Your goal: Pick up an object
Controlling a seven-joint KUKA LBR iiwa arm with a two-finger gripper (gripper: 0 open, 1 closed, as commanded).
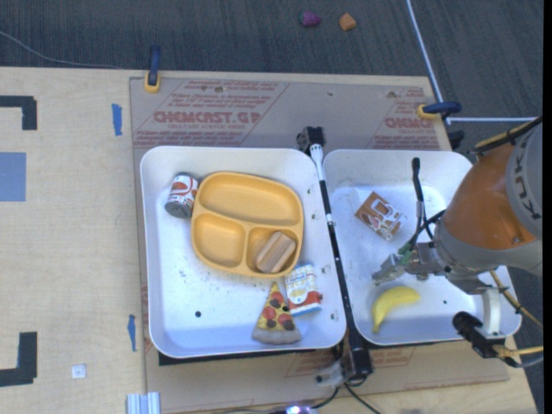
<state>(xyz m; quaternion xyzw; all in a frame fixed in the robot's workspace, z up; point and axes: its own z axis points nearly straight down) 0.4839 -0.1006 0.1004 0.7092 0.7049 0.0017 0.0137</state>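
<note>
On my feed the gripper (390, 270) sits low in the right bin (345, 197), reaching in from the right. The banana (392, 304) lies on the bin floor just below it, nothing between the fingers as far as I can make out. Whether the tips are open or closed I cannot tell; they are a small grey blur. A brown patterned packet (379, 215) lies above the gripper, apart from it. The left bin (164, 257) carries a yellow divided plate (233, 198).

Yellow banana (392, 304) – lying curved in right bin (448, 328)
</note>
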